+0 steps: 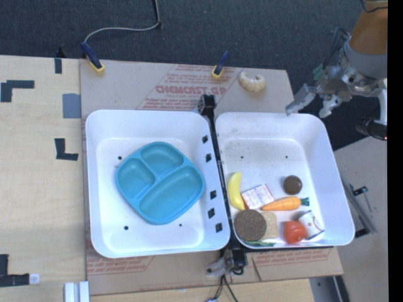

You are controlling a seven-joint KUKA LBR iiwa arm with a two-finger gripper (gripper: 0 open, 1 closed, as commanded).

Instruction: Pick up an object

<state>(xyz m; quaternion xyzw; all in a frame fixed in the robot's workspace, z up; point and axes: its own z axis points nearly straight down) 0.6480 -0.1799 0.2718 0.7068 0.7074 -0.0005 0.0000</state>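
Observation:
My gripper hangs above the far right corner of the right bin, its two fingers spread open with nothing between them. Well below it, in the bin's near half, lie a yellow banana, a small white and red packet, an orange carrot, a dark brown ball, a round brown patty, a red tomato and a white and red item. The gripper touches none of them.
The left bin holds a blue divided plate. A pale ring-shaped piece lies on the cardboard behind the right bin. Two yellow and blue clamps grip the cardboard's far edge.

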